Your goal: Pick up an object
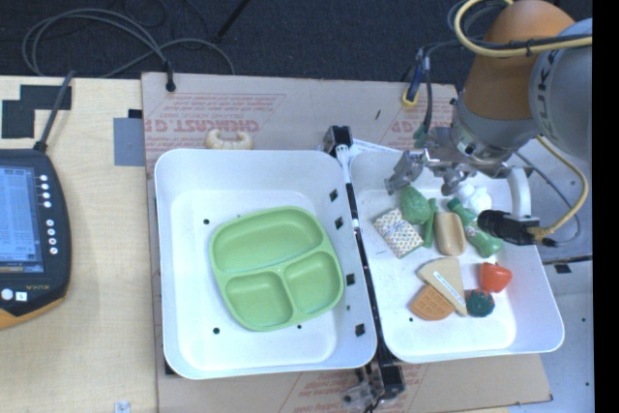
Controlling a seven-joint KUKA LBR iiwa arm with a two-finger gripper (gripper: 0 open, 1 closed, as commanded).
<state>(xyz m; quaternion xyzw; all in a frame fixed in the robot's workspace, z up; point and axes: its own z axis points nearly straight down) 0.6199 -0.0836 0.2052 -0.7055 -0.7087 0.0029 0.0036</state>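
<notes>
The gripper (427,179) hangs over the far half of the bin (542,329) on the arm's side. Its fingers (400,175) are spread and I see nothing between them. Nothing has been picked up yet.

All the candidates lie in that one bin, packed together. Nearest is a green toy (418,206), just under the fingers. A checkered cracker (397,230) touches it on the side toward the other bin, and a tan roll (448,232) sits just beside it on the arm's side. Nearer the front edge are a cheese wedge (443,278) and a red toy (495,277).

The crowding is the worry. If the fingers come down on the green toy as it lies, one tip could land on the cracker or the roll instead of in the gap. That would shove the cluster sideways or pinch two things at once. The green toy looks rounded and smooth, so I'd guess it could squirt out of an off-centre squeeze. The cracker lies flat against the bin floor and leaves little to get under.

A green divided plate (278,266) sits in the other bin, well apart, and it looks too wide for an easy grip.
</notes>
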